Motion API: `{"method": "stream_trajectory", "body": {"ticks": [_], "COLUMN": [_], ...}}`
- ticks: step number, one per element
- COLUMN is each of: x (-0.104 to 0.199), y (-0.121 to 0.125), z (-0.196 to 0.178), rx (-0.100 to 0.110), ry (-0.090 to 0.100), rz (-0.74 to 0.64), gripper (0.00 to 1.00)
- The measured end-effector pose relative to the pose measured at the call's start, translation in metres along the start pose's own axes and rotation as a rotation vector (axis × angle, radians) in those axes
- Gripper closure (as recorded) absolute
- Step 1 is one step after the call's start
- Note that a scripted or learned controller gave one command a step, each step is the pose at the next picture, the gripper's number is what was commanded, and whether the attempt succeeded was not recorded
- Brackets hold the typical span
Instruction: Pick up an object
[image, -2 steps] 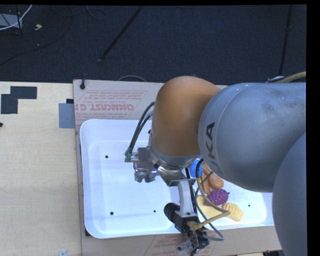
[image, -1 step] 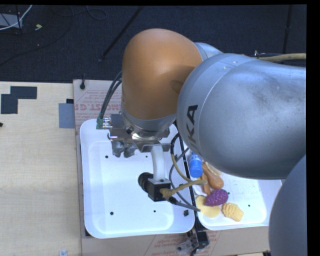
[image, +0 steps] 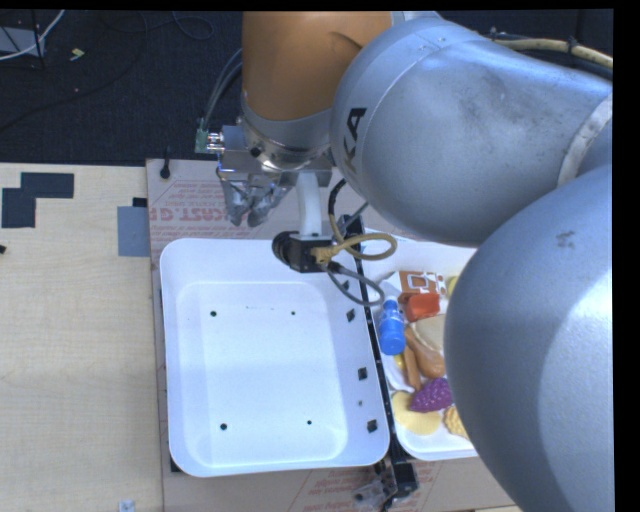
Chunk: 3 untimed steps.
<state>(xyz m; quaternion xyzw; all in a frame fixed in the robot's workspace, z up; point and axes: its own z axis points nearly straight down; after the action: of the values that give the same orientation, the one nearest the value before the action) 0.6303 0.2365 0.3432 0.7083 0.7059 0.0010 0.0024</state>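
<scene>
My gripper (image: 250, 208) hangs below the orange wrist band, over the brown board just behind the back rim of the left white bin (image: 185, 300). Its fingers are drawn together with nothing between them. The objects lie in the right bin (image: 400, 440), mostly covered by the arm: a small blue bottle (image: 390, 330), a red piece (image: 422, 305), a bread-like slice (image: 430, 342), purple grapes (image: 432, 393) and a yellow piece (image: 413, 415). The gripper is well to the left of them and apart from all of them.
A black fitting with a yellow cable loop (image: 305, 250) sits at the back rim between the bins. The big grey arm links cover the upper right and most of the right bin. A tan bench top (image: 70, 330) lies left of the bins.
</scene>
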Motion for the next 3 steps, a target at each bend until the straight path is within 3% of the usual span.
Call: {"method": "stream_trajectory", "body": {"ticks": [1,2,3], "x": [0.008,0.008,0.008], "y": [0.014,0.014,0.014], "z": [-0.017,-0.055,-0.064], "rx": [0.005,0.004,0.006], "ry": [0.002,0.002,0.002], "rz": [-0.006,-0.008,-0.009], "gripper": [1.00,1.00,1.00]}}
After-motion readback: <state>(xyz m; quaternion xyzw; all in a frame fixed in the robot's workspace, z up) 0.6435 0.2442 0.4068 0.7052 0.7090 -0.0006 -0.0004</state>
